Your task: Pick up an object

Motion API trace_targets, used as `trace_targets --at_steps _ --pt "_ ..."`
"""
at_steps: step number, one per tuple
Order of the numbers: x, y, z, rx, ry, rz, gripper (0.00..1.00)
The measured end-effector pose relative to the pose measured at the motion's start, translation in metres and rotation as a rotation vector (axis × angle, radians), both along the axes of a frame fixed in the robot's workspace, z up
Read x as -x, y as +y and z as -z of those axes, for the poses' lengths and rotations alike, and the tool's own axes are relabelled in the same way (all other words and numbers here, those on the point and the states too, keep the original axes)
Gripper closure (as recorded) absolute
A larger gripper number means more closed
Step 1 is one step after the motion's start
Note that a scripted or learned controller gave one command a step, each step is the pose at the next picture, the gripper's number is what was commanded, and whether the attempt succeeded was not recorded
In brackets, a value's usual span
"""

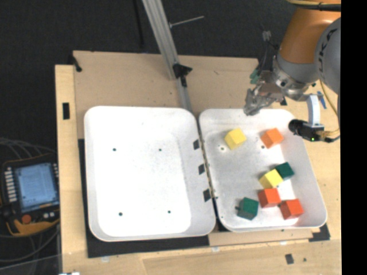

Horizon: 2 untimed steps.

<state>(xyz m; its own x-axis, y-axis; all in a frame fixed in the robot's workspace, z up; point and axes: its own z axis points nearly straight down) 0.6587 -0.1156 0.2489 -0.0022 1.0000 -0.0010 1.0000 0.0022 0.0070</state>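
Fingers [252, 109] of the gripper [255, 105] are being shown as a dark blur above the far rim of the right bin [298, 222], and whether they are spread or closed cannot be told; nothing is being seen between them. The gripper is being carried by the grey arm [304, 39] with its orange band, reaching in from the right.

Two shallow white bins are being borne side by side on the bench [126, 73]. The left bin [143, 171] is being shown with only a few small dark specks on its floor. Seven small blocks are being held by the right bin: two yellow, three orange and two green.

One yellow block [235, 138] is lying nearest the gripper, toward the far left of the bin, tilted on the floor. An orange block [272, 137] is lying to its right, well apart. A dark green block [284, 170] is touching the second yellow block [271, 179], with an orange block [268, 197] just beside that. Another orange block [291, 208] is lying near the bin's near right corner, and a second green block [248, 208] is sitting near the near rim
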Motion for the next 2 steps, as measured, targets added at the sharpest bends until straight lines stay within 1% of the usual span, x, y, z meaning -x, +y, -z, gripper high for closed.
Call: trace_targets --at_steps 1,2 --pt "0.027 0.049 0.009 -0.001 0.008 -0.003 1.00" --pt "0.053 0.091 0.020 -0.001 0.008 -0.003 1.00"
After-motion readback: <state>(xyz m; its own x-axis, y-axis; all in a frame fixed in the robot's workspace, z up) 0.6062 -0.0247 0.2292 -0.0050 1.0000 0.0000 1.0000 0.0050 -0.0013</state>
